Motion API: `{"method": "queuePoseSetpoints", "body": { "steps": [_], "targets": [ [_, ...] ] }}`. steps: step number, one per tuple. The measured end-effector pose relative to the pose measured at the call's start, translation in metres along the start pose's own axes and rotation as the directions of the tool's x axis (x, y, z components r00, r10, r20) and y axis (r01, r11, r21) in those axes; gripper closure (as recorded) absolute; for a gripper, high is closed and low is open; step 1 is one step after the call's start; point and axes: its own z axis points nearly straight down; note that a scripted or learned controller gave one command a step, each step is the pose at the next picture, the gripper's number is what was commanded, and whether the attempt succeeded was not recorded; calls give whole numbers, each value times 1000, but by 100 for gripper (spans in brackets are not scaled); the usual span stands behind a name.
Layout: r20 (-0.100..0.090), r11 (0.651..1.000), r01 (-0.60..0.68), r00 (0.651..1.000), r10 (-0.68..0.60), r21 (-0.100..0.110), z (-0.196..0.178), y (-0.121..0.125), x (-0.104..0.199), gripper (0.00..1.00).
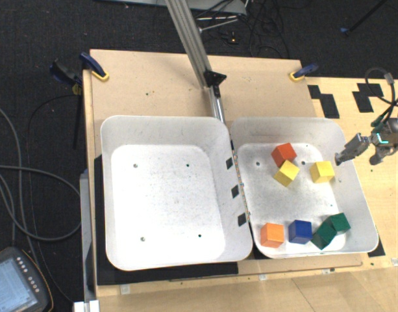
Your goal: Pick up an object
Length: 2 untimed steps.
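The right bin (354, 200) holds several small cubes. A red-orange cube (284, 153) touches a yellow cube (286, 173) near the bin's middle, and a second yellow cube (323, 171) lies to their right. Along the front wall sit an orange cube (272, 234), a blue cube (300, 231) and two green cubes (339, 223) (324, 234) pressed together. My gripper (363, 153) hovers over the bin's right rim, just right of the second yellow cube. Its fingers stand apart, open, with nothing between them.
The left bin (121, 194) lies beside the right one, their walls meeting at the centre. A metal pole (189, 31) slants down from the top to the bins' back edge. Clamps (95, 67) (302, 72) grip the board's far corners.
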Motion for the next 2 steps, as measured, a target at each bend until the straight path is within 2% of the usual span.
{"method": "queuePoseSetpoints", "body": {
  "steps": [1, 2],
  "targets": [
    [1, 1000, 1, 1000, -1, -4, -2, 1, 0, 0],
    [0, 1000, -1, 1000, 1, 1, 52, -4, 10, 0]
  ]
}}
